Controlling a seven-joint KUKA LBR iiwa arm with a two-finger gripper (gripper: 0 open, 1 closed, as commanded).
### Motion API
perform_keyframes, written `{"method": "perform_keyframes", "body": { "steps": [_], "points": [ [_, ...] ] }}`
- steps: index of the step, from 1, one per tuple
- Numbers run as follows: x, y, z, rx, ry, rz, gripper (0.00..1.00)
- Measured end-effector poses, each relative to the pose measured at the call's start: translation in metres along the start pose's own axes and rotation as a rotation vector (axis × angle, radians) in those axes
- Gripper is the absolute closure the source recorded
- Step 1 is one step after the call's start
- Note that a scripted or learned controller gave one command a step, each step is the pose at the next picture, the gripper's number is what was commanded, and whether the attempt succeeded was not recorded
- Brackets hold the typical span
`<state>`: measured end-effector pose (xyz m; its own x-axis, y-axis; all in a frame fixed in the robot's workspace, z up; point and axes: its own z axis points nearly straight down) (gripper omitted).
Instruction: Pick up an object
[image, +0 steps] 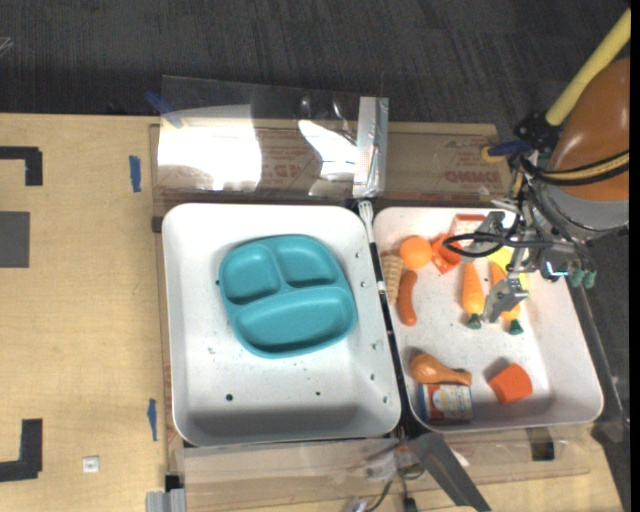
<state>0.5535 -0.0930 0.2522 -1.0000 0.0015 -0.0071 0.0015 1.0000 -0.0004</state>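
The right bin (560, 400) holds several toy foods. An orange carrot (471, 284) lies upright in its middle, with a yellow piece (497, 270) just to its right. My gripper (505, 297) hangs low over the bin, right beside the carrot and above a small green bit (514, 325). No object is seen lifted off the bin floor. An orange ball (415, 250) and a red-brown sausage (407, 297) lie further left, an orange block (511, 382) sits at the front, and a drumstick (435, 369) rests on a can (445, 402).
The left bin (190, 380) carries a teal divided plate (287, 293). A waffle cone piece (391, 268) leans at the wall between the bins. A red piece (450, 250) and black cables lie behind the gripper. A clear plastic sheet (270, 150) stands behind the bins.
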Motion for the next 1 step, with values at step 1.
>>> {"method": "perform_keyframes", "body": {
  "steps": [1],
  "points": [
    [0.0083,-0.0270,0.1559,0.001,0.000,0.056,0.00]
  ]
}}
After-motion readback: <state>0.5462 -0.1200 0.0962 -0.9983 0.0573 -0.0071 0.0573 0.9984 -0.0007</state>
